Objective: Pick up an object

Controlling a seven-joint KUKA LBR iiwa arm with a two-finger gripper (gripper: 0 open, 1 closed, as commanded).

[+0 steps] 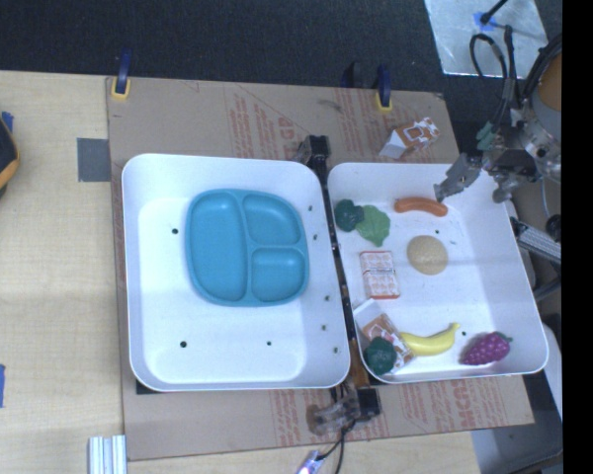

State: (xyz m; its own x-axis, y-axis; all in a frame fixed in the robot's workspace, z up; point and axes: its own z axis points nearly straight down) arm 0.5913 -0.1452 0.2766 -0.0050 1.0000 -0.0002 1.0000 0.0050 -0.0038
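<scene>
Two white bins: the left bin [158,354] carries a sky-blue divided plate [245,246], plain, no pattern. In the right bin [504,265] there's an orange-red sausage [420,205], a dark green broccoli [348,214] beside a lighter green leafy piece [375,225], and a pale tan bun [427,255]. A small packet [379,274], white with red-pink print. Lower down, a bright yellow banana [430,341], deep purple grapes [484,348], a dark green round piece [381,355] on an orange-and-white packet [376,326]. Brown cardboard [237,126] with faded red lettering lies under the bins, over the light wood-grain bench [40,294]. Blue clamps [122,65] at the cardboard's top edge. The end effector [453,182] is grey metal.
</scene>
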